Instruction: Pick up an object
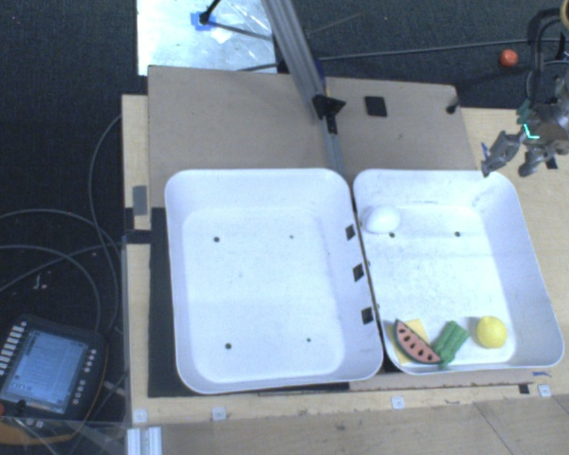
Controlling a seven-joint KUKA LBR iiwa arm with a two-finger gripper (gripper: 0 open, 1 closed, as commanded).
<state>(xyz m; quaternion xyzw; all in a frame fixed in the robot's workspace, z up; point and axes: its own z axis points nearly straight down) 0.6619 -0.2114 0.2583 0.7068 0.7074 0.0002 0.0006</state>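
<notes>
Arm enters from the right; the end effector (515, 155) hangs above the counter (408, 126) just off the far right corner of the right bin (531, 254). Its two fingers (498, 150) stand apart, nothing between them. It is outside the bin rim and touches none of the objects.

Right bin contents:
- White rounded object (380, 220) at the far left corner, close to the wall shared with the left bin. Pale against the white floor, so its exact shape is hard to tell.
- Watermelon slice (414, 343), red face with a dark rind, at the near left corner, lying flat.
- Pale yellow piece (415, 328) touching the slice on its far side; partly covered, identity unclear.
- Green object (449, 341), long and ridged, just right of the slice, lying at a slant along the near wall. Appears to touch the slice, not certain.
- Lemon (491, 332), yellow, right of the green object, near the near wall, a small gap between the two.

All of the coloured items crowd the near edge of the right bin, well apart from the end effector at the far corner.

Left bin (180, 254): white floor with a few small dark dots.

Off the counter, near left: a handheld control panel (40, 366) with a lit screen, on the dark floor, cables (95, 226) looping round it. A grey pole (294, 41) slants down to the far edge of the counter between the bins.
</notes>
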